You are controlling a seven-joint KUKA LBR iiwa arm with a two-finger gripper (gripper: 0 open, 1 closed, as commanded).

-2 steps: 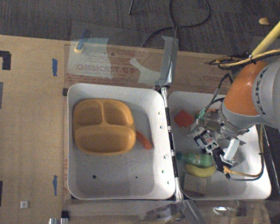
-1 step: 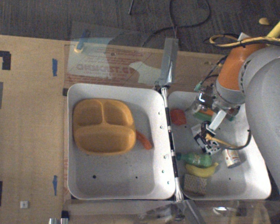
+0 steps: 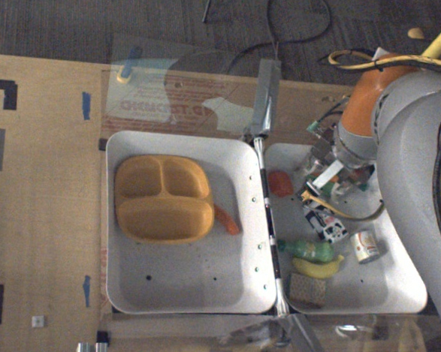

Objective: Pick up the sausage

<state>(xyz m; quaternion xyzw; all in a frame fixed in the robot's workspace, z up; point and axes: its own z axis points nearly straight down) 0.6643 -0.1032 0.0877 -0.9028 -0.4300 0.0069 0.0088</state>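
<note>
Little here can be read. Just beyond the far rim of the left bin (image 3: pixel 113 202), a clear plastic sheet (image 3: pixel 174 85) lies over the cardboard, and under it runs a line of faint reddish capital letters (image 3: pixel 151 108), seen upside down and too blurred to make out. The small can (image 3: pixel 365 246) in the right bin (image 3: pixel 405 286) bears a label with red marks, also too small to read.
</note>
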